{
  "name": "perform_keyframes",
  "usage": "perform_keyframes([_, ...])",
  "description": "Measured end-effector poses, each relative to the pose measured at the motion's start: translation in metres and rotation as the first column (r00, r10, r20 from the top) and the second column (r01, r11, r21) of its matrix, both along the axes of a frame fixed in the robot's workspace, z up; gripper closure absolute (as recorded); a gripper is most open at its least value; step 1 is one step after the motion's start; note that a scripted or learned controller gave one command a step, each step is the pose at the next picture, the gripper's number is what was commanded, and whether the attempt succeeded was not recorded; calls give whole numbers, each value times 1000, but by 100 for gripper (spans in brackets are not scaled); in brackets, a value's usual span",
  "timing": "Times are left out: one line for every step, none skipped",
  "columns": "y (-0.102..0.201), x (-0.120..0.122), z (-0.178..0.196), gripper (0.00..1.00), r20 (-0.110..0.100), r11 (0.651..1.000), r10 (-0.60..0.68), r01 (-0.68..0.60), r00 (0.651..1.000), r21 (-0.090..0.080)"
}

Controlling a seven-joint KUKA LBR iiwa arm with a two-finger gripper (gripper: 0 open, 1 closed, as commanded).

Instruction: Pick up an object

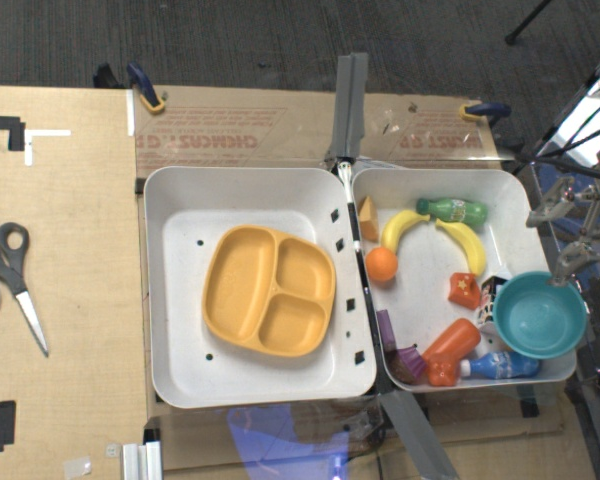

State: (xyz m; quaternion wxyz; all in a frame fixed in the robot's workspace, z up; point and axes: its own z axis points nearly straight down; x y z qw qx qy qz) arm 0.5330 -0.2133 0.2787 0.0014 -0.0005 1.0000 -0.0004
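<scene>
Yellow divided plate point(269, 291) is sitting in the left bin point(170, 368); bananas point(432, 230), orange ball point(381, 265) and teal bowl point(538, 315) are waiting in the right bin point(420, 318). I'm judging pre-approach; the gripper's point(565, 230) state I cannot tell.

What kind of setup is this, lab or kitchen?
Most likely a robot lab bench for pick tests. Two white bins sit side by side on cardboard held by clamps, the right one full of toy food such as a banana. Scissors lie on the bench.
</scene>
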Motion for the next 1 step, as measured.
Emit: perform_keyframes([7, 38, -140, 0, 0, 991, -132, 132, 991, 1])
